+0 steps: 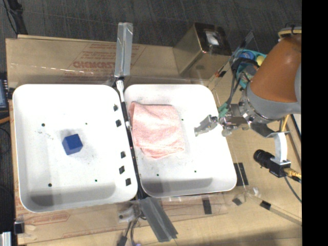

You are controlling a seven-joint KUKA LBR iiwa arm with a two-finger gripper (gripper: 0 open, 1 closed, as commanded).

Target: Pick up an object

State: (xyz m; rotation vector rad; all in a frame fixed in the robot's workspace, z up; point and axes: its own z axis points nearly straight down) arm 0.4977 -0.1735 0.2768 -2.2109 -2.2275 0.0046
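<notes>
In the left bin (31, 99) a small blue cube (73, 143) sits on the white floor, a little left of the bin's middle, touching none of the walls. A row of dark clips (122, 140) runs along the seam where the two bins meet, and a grey metal bar (123, 47) stands up behind that seam over the brown cardboard (61, 58) of the tabletop. In the right bin (205, 94) a pink-and-white folded cloth (157, 128) lies flat against the left wall, nearer the back than the front. To its right my tool (205, 125) hangs over the bare white floor near the bin's right wall, well apart from the cloth and carrying nothing that I can see. Whether its fingers are apart or together I cannot tell at this slant. Behind it my wrist (241, 118) trails coloured cables (241, 60), and the orange band (277, 70) sits beyond the bin's right edge. A tan box (200, 47) stands behind the right bin.
</notes>
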